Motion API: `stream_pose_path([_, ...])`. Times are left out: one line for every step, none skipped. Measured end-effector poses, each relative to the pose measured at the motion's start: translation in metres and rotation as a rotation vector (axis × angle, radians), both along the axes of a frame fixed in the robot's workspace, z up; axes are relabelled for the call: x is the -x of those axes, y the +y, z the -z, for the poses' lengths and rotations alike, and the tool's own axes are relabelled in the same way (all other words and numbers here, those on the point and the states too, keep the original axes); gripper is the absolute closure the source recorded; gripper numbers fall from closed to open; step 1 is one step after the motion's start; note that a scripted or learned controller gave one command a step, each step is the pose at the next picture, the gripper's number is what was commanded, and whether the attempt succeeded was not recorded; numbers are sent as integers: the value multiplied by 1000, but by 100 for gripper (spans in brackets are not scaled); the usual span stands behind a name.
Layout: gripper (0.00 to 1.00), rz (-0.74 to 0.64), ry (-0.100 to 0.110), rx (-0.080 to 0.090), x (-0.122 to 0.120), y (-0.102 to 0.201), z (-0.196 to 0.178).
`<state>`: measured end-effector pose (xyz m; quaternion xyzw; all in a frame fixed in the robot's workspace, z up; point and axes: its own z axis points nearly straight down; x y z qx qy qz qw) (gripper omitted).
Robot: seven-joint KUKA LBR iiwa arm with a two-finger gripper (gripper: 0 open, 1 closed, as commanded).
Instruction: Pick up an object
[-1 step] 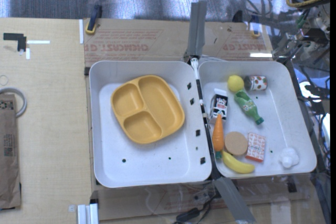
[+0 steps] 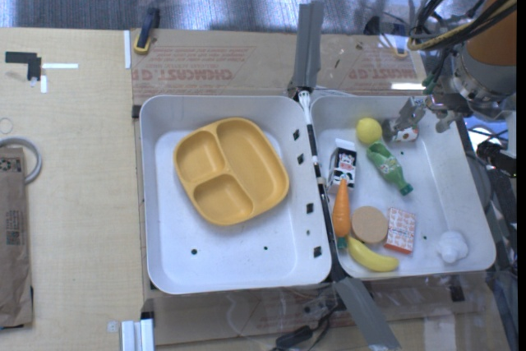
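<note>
We see the gripper (image 2: 405, 126) at the far side of the right bin (image 2: 472, 201); we cannot tell how it is set. The lemon (image 2: 369, 130) lies just left of it, the green bottle (image 2: 389, 168) just nearer, slanting near-right. Cables and wrist hide the bin's far right corner.

Gripper (image 2: 404, 130) over right bin (image 2: 460, 177) nr lemon (image 2: 369, 130) — yellow tray (image 2: 232, 170) in left bin (image 2: 164, 201).
</note>
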<state>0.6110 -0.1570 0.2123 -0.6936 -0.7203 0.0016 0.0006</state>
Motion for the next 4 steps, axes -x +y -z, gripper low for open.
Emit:
stream_pose_path([0, 62, -1, 0, -36, 34, 81])
stream_pose_path([0, 75, -5, 1, -46, -18, 111])
stream_pose_path([0, 41, -2, 0, 25, -12, 121])
stream_pose_path([100, 45, -3, 1, 25, -13, 112])
